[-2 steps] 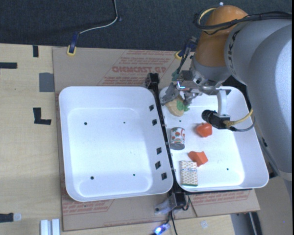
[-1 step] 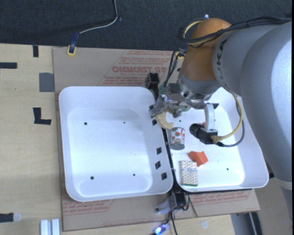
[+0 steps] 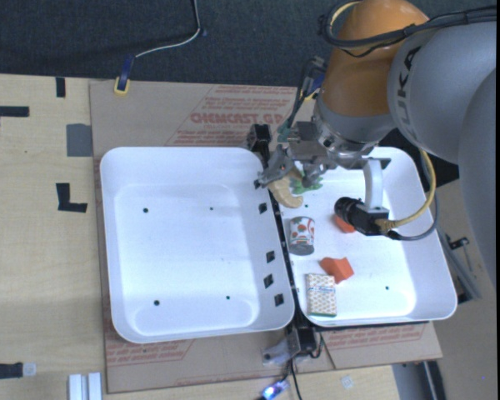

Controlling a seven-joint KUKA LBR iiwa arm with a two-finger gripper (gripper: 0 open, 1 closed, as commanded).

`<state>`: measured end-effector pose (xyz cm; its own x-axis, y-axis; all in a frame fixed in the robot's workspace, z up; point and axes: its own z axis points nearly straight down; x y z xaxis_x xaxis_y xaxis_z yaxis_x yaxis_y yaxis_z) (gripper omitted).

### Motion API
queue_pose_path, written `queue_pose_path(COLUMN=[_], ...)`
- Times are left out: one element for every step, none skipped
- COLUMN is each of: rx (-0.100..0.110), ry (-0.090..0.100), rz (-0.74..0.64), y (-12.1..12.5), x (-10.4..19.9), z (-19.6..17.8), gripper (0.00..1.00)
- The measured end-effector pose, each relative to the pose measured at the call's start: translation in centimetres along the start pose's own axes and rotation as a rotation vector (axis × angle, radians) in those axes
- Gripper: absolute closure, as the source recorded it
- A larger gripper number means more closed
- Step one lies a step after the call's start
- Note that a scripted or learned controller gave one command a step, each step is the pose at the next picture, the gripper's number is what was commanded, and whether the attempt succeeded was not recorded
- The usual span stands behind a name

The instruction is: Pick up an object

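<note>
- Camera view looks down on the counter [image 3: 33, 223] with the left bin [image 3: 183, 248] and the right bin [image 3: 400, 282] side by side, their inner rims meeting along a central divider set with small black clips.
- End effector [image 3: 293, 173] sits low at the far left corner of the right bin, just beside that divider; whether it is wide or narrow, I cannot tell.
- Pale tan object [image 3: 288, 193] lies directly under the end effector, touching or nearly touching it; a grasp cannot be confirmed.
- Small printed cup [image 3: 301, 234] stands just nearer the camera than the end effector, close to the divider.
- Orange block [image 3: 338, 267] and a patterned packet [image 3: 321, 294] lie further toward the near rim, the packet almost at the bin's near edge.
- Second orange piece [image 3: 343, 221] lies to the right of the end effector, beside a black fitting on the arm.
- Open floor lies in the right bin's right half and across the left bin.
</note>
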<state>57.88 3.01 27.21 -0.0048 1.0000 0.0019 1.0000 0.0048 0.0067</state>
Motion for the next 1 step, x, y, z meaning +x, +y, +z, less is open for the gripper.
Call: queue_pose_path(rx=[0.017], ry=[-0.002], rz=[0.002], y=[-2.34], x=[2.78], z=[6.87], gripper=[1.0])
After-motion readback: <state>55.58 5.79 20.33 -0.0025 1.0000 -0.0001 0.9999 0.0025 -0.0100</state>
